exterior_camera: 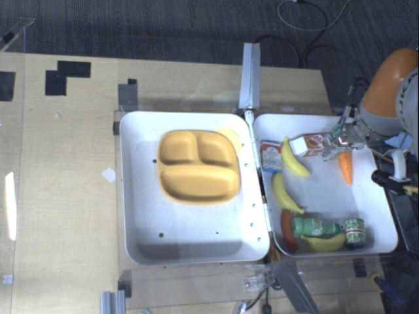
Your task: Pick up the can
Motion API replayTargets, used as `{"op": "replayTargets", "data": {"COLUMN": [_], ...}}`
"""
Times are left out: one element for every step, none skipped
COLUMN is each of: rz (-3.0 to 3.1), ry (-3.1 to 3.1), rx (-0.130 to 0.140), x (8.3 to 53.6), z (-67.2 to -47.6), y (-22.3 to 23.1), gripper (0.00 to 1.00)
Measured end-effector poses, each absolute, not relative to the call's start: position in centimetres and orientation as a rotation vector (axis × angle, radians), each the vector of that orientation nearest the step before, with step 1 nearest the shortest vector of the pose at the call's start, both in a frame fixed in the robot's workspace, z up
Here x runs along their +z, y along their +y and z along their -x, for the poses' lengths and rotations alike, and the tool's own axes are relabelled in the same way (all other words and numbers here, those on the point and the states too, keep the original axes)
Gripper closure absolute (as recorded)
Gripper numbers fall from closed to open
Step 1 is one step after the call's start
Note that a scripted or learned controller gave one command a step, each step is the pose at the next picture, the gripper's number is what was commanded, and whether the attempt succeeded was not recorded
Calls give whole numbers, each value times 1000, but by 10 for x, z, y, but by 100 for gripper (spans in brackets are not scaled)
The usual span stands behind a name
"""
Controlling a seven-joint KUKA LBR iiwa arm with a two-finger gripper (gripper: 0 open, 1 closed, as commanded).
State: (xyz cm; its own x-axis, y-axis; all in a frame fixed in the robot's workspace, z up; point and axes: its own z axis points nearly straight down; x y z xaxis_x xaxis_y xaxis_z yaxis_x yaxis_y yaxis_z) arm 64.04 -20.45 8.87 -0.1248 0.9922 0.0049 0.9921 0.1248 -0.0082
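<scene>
Green can [354,231] at right bin's [386,241] near-right corner, beside a bottle [316,227] | my claw [339,142] over that bin's far edge, near the carrot [345,167] | claw width: cannot tell

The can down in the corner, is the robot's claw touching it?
Apart. The camera view shows the gripper near the right bin's far end, while the can lies at its near end.
</scene>
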Motion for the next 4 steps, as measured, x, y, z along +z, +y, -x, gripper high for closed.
{"op": "replayTargets", "data": {"rz": [2056,2035,2037,2036], "ry": [-2388,-2398,-2405,-2405], "rx": [-7,-5,-12,-11], "x": [211,98,110,110], "z": [-614,-562,-565,-565], "y": [-205,-149,-149,-149], "gripper": [100,100,100,0]}}
